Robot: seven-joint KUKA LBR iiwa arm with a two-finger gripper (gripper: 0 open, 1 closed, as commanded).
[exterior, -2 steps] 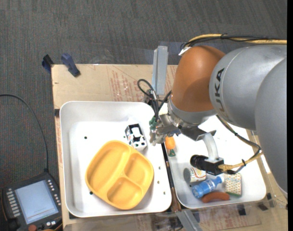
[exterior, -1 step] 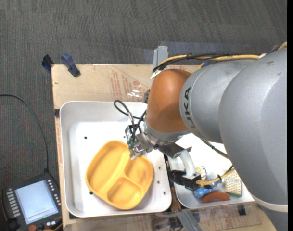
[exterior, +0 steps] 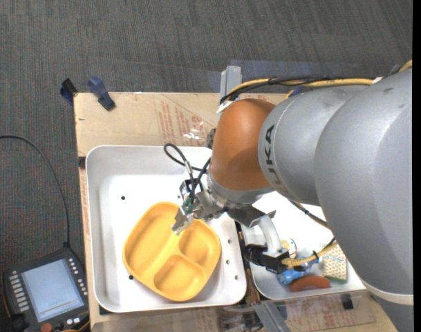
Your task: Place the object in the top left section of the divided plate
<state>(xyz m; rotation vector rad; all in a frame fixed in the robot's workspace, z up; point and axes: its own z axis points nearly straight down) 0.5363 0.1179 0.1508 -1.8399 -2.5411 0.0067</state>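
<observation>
- The grey arm [exterior: 348, 178], nearest the lens, fills the right of the camera view; its orange band [exterior: 241, 147] bulges just above the wrist and hides much of what lies under it.
- Below that band the claw [exterior: 181, 221] reaches down over the yellow divided plate [exterior: 170, 253], its tip at the plate's upper rim, about where the dividing ridges meet.
- I cannot tell whether the claw is clenched or released, nor whether anything sits in it; the tip is small, dark and tangled with cable.
- The plate lies tilted in the left white bin [exterior: 106, 185], with two smaller sections toward its upper side and one larger section below.
- Judged from this, the step in hand is the placing itself: the claw is at the plate, near its upper sections.
- The object to be placed cannot be made out. None of the plate's sections shows a thing lying in it.
- The next move calls for checking that the claw is over the top left section, not the ridge or the neighbouring section, before letting go low.
- To the right of the plate, the right bin [exterior: 293, 292] holds small items: a red piece [exterior: 309, 283], a blue piece [exterior: 291, 277]. The arm covers most of that bin.
- The desk's lower edge is cut off.
</observation>
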